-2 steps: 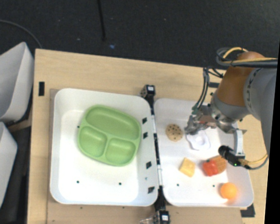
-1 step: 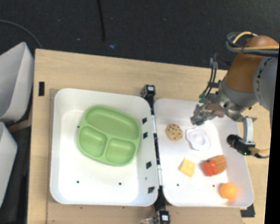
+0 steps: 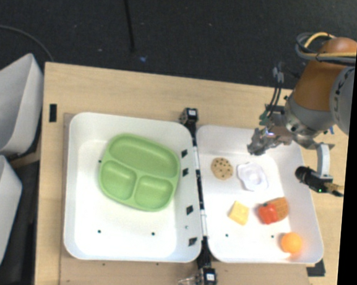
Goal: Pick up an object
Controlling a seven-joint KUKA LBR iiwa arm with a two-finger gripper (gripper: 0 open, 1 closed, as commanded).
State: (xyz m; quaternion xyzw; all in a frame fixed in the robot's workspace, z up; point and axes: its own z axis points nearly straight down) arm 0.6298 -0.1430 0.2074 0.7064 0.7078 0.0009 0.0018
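Hovering my claw (image 3: 260, 143) over the right bin (image 3: 219, 248), I cannot tell if it is open or closed. The small white cup (image 3: 252, 176) sits just below it, near the cookie (image 3: 222, 168). I should come straight down on the cup. The bin's back wall is close, but the middle has room.

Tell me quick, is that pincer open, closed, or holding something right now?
Pincer: cannot be told from this view. It hangs over the right bin, above the small white item, with nothing seen between its tips.
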